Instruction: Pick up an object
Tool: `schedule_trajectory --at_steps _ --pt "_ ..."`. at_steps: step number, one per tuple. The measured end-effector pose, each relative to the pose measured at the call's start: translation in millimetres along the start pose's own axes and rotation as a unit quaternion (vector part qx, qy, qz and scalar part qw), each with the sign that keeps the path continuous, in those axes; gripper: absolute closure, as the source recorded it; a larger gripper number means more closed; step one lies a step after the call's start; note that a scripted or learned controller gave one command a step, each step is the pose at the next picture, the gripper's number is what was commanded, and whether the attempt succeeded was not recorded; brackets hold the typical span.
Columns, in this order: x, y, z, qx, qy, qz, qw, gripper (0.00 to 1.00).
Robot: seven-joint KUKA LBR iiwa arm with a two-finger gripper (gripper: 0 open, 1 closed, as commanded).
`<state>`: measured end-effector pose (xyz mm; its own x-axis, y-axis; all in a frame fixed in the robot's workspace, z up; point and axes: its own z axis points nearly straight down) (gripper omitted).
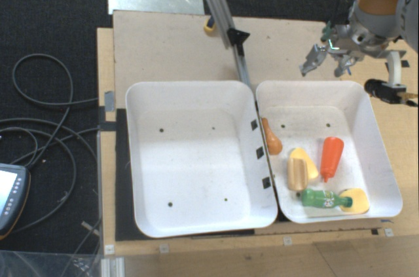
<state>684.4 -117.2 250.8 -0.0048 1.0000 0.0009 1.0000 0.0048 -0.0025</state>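
We are at the approach step: our gripper point(328, 63) hangs above the far rim of the right bin point(376, 118), with its two fingers spread apart and nothing between them, so no pick has been made. The left bin point(141, 131) offers us nothing to take; all the candidates lie in the near half of the right bin. The carrot point(330, 157) looks to us the easiest target, since it lies apart from the rest, with its long axis running near to far, its blunt orange-red end toward the far wall and its narrower end toward us. Beside it to the left sits a yellow and tan block point(299, 171), also lying roughly near to far. A small orange gourd point(270, 140) rests against the left wall, neck pointing to the far side. A green bottle point(322, 198) lies crosswise at the near wall, touching a yellow piece point(357, 199). Next we judge the arm must travel nearward over the carrot, turn the fingers to close across its narrow width, and descend.
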Motion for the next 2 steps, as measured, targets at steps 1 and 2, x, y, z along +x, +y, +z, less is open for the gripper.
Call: schedule_trajectory --at_steps 1,2 --pt "0.0 0.7 -2.8 -0.002 -0.001 -0.001 1.0000 0.00" --pt "2.8 -9.0 46.7 0.000 -0.001 0.001 1.0000 0.00"
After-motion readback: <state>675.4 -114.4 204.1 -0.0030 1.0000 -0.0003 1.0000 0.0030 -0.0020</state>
